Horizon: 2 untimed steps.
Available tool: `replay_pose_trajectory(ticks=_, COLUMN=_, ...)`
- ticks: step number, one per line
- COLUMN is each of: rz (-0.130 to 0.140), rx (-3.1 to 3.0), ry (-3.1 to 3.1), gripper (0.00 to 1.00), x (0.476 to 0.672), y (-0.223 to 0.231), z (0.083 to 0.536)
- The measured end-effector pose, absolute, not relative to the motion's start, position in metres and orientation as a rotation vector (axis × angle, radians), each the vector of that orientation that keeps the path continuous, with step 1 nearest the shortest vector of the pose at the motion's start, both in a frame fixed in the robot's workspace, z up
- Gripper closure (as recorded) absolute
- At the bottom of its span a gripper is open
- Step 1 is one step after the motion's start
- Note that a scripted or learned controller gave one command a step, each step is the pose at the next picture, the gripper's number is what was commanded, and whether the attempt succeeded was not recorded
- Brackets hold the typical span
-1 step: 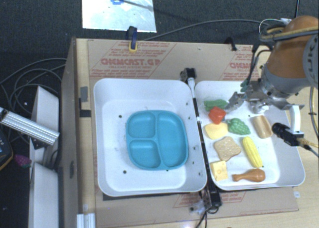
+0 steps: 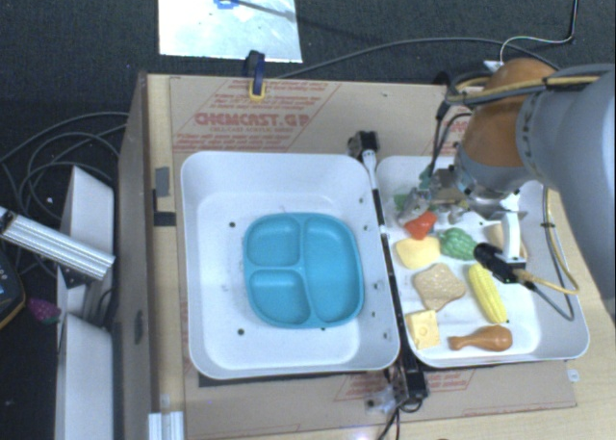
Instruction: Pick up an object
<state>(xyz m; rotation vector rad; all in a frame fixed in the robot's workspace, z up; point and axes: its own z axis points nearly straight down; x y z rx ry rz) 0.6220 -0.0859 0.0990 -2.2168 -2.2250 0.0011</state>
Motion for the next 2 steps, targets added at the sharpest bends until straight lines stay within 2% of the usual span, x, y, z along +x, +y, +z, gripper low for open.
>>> replay_pose_trajectory(ticks=1, rz=-0.002, rx=-2.218, ry=-2.228, gripper=0.0, x=0.63, y=-0.088, z=0.084)
replay_pose_trajectory(ticks=2, rz=-0.009, rx=-2.219, ry=-2.233, gripper=1.0, x=0.632, y=-0.088, z=0.097)
